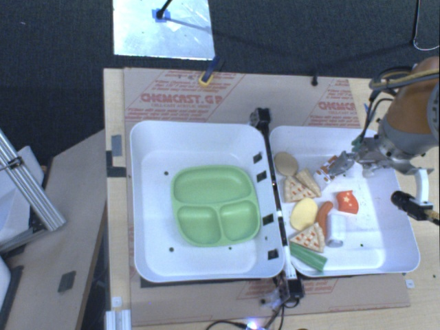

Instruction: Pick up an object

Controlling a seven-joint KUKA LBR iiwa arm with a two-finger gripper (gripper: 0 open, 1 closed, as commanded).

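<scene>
— Since you're stood nearer the front edge, what lies closest to us in the right bin (405,256)?

— A green stick (307,256) at the near corner, by the divider. Just behind it a waffle-patterned wedge (309,237), then a white cylinder (335,229) lying beside an orange sausage (324,214) and a yellow potato-shaped piece (304,214). The red piece (347,202) sits a little to the right of those, on bare white floor.

— And further back?

— A second waffle wedge (298,189), a pale wedge (309,180) leaning on it, and a tan round piece (286,162) nearest the far left corner of that bin.

— Where's the gripper (338,163) in all this?

— Towards the back of the right bin, reaching in from the right below the orange band. Its tip sits over a small red-and-white thing, just right of the pale wedge and behind the red piece. I cannot tell whether the fingers are wide or closed, nor whether anything is truly between them; it's too small and cluttered there.

— The other side?

— The left bin (148,205) has a green divided tray (212,205) lying flat in its middle, well apart from the arm.
</scene>
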